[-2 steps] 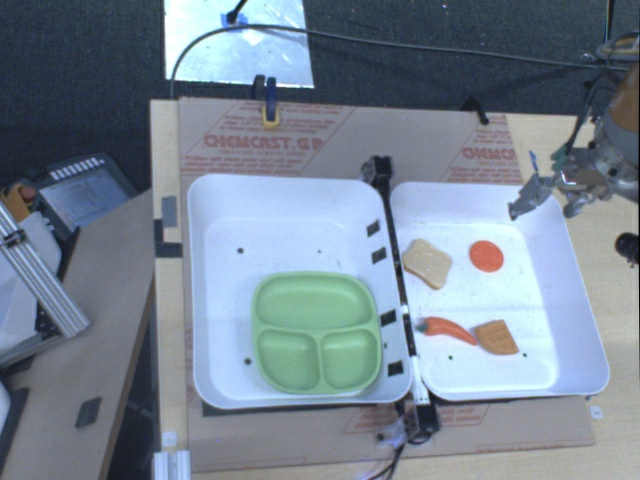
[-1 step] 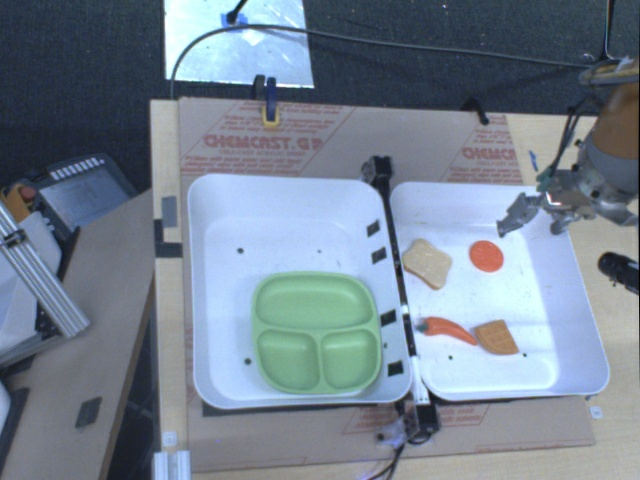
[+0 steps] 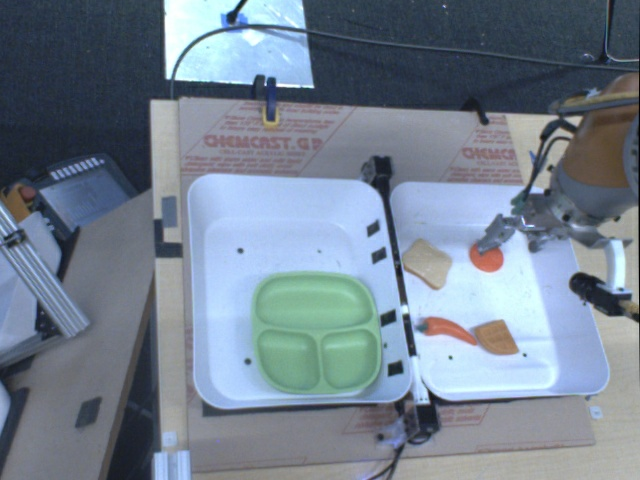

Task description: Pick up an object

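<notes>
Looking down at a slant on a bench, the camera view shows two shallow white bins side by side. The left bin (image 3: 215, 208) holds a pale green divided plate (image 3: 317, 331) with three compartments, lying flat toward its near side. The right bin (image 3: 560, 368) holds four small play-food pieces: a tan bread slice (image 3: 427, 264) near the divider, a red disc (image 3: 487, 259) like a tomato slice further right, an orange-red chili pepper (image 3: 446, 329) toward the near edge, and a brown wedge (image 3: 496, 337) touching or just beside the pepper's right end.

A grey robot arm with an orange band reaches in from the right. Its gripper (image 3: 494, 238) points down and to the left, hanging directly over the red disc, with its tips at or just above the disc's far edge. Whether the fingers are spread or closed cannot be told from this angle, and nothing is visibly held between them.

The disc seems the likely target. It looks light, stiff and thin, probably smooth plastic, lying flat on the bin floor. That makes it hard to grasp: the fingers would need to straddle it across its width and close on its rim, or it may slide away.
</notes>
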